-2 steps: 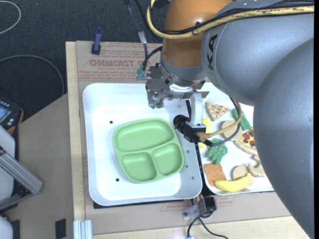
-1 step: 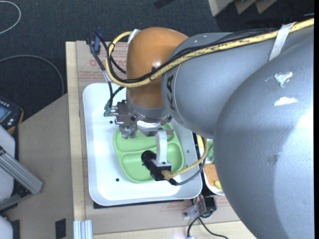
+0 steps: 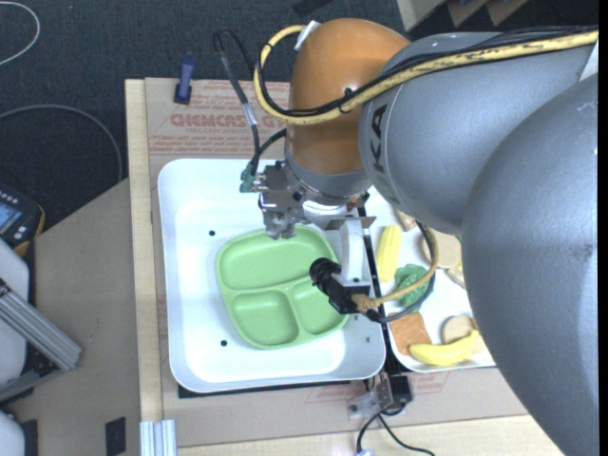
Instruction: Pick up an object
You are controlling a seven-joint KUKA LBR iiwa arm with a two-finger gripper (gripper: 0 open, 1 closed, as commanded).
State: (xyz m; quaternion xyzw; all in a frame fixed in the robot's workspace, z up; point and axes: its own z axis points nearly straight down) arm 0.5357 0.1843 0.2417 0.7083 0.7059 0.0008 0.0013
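A light green divided plate [image 3: 275, 288] lies in the left white bin [image 3: 185, 255], toward its right side. My gripper [image 3: 279, 222] hangs from the orange-banded wrist [image 3: 332, 93] right at the plate's far rim. It looks to be touching or just above that rim. A black cable end [image 3: 328, 281] of the arm hangs over the plate's right part. No object is visibly lifted.
The right bin [image 3: 403, 354] holds a yellow corn cob [image 3: 388, 250], a green leafy piece [image 3: 410, 279], a slice of toast [image 3: 410, 332] and a banana [image 3: 445, 351]. The big grey arm covers most of that bin. A blue item [image 3: 184, 79] lies on the cardboard at the back left.
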